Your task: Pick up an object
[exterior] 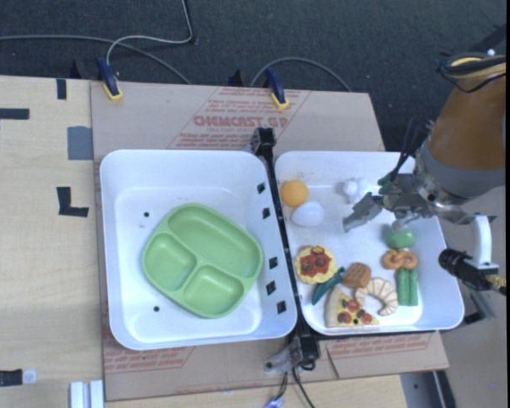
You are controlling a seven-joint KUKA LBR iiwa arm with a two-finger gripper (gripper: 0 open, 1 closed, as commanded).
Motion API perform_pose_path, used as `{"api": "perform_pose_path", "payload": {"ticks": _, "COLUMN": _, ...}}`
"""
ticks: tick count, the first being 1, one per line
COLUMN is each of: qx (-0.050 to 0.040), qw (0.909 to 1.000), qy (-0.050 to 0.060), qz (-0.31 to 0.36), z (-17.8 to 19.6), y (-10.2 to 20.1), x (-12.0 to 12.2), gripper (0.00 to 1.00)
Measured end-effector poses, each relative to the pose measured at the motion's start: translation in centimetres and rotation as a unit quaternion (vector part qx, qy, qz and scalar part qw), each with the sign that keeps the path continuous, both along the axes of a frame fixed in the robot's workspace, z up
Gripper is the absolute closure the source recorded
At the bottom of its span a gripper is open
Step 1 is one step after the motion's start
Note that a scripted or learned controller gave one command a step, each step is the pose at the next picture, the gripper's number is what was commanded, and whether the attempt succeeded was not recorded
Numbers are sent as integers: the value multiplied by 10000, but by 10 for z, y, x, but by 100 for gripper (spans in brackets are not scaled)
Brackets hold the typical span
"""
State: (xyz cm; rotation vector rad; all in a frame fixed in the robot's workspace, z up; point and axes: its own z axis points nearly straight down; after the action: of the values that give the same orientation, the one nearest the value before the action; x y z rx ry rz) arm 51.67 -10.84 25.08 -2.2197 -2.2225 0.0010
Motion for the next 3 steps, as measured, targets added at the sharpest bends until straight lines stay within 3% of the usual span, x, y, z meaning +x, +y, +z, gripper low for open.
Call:
{"api": "perform_pose_path", "payload": {"ticks": 1, "qx": 4, "qw": 10000, "qy": 10, "qz": -7, "z": -81, "y": -36, "x": -33, "gripper": 0}}
{"api": "perform_pose_path", "payload": {"ticks": 2, "qx": 2, "qw": 10000, "qy": -16, "qz": -5, "z": -165, "y": -13, "x": -32, "gripper": 0}}
{"api": "perform_pose_path", "payload": {"ticks": 3, "qx": -10, "qw": 10000, "qy": -29, "qz": -11, "z": -154, "y": -14, "x": -31, "gripper": 100}}
